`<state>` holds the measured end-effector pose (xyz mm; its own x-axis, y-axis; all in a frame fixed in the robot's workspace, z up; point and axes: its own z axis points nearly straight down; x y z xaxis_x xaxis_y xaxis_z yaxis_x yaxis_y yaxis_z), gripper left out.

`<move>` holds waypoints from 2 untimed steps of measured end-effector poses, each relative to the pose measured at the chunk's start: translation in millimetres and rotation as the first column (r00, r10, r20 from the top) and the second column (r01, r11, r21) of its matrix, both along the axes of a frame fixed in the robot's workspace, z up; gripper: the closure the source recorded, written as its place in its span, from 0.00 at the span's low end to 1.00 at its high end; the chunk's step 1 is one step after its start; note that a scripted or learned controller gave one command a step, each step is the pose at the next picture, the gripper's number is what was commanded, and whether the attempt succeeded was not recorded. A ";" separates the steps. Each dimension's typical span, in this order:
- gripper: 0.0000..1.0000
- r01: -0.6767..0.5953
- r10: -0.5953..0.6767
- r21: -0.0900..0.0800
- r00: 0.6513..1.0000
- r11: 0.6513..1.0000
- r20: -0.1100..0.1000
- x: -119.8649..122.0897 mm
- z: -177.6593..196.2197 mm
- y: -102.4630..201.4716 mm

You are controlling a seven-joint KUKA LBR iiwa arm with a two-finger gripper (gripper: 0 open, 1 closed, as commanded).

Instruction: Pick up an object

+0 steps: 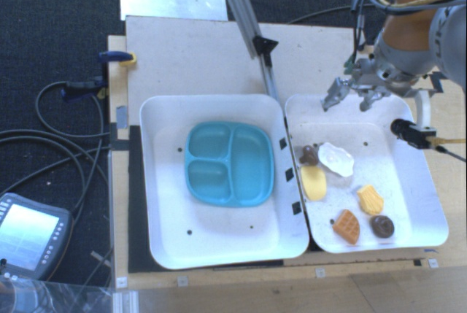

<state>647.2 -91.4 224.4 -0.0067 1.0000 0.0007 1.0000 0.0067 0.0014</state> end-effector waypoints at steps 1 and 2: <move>0.00 0.000 0.000 0.000 1.000 1.000 0.000 0.0 0.0 0.0; 0.00 0.005 -0.005 -0.001 1.000 1.000 -0.005 -9.4 -47.3 0.4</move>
<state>637.9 -91.0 177.1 -0.0013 1.0000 -0.0002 1.0000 0.0013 -0.0032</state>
